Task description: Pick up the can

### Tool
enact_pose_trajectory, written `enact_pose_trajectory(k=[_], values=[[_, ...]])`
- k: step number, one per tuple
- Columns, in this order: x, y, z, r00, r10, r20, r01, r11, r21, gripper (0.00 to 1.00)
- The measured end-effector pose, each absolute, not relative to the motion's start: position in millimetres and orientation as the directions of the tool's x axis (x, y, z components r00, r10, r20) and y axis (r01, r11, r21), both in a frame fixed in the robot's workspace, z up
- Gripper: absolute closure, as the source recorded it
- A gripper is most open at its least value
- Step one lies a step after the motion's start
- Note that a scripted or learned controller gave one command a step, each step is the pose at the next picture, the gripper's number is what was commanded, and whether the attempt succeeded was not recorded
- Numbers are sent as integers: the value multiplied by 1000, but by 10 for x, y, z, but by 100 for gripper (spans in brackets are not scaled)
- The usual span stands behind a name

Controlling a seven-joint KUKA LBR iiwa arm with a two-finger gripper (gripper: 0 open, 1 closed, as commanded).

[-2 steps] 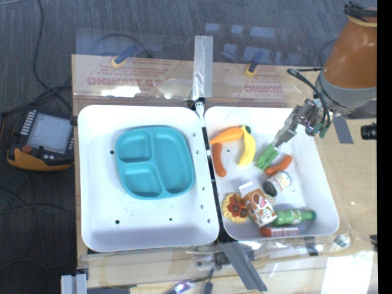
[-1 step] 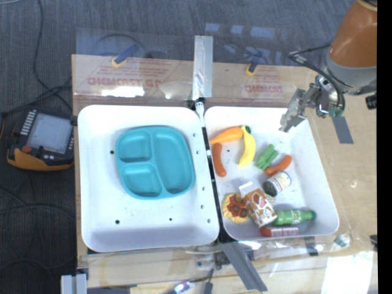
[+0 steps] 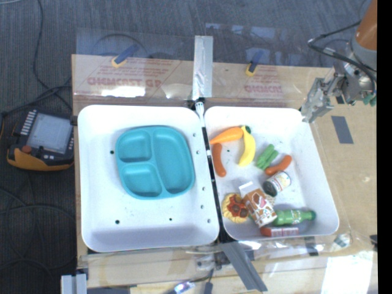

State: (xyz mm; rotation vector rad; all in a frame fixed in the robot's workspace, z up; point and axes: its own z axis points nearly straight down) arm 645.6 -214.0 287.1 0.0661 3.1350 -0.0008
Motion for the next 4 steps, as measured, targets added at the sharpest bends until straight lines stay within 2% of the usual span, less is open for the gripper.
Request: enact_pose_trajectory(k=[1,4], values=[[6425,-2146,2876,-994,110,-5,110,994,3,100],[6467,-2117,3193,-994,110,-23,110,994,10,100]])
